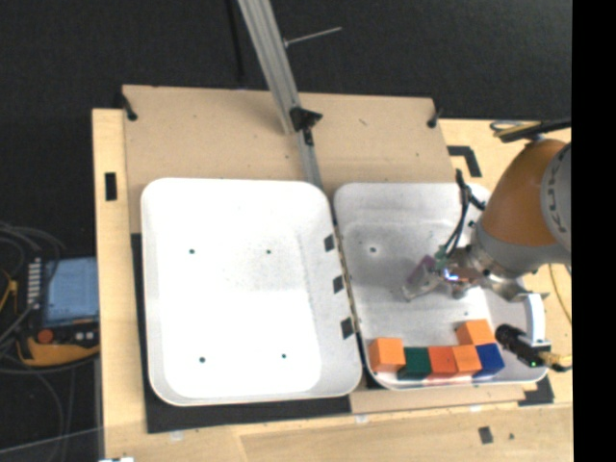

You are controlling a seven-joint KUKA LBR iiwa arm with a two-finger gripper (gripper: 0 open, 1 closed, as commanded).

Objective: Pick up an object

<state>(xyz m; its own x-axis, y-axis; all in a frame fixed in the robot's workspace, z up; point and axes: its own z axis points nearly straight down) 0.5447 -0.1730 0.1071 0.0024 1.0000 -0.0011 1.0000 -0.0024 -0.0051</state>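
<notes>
Single fixed overhead camera, slanted downward, mid-distance; both white bins (241,287) fill frame centre, arm (525,210) entering right edge.

No text, label, brand, number or sign can be read anywhere. The black marks on the counter (111,187) are plain shapes, and the blue device (72,292) at the left carries nothing legible.

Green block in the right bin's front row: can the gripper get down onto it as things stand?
Probably only awkwardly. The green block sits wedged between orange blocks on both sides, near the right bin's front wall. The gripper hovers behind the row, with nothing above the block.
</notes>
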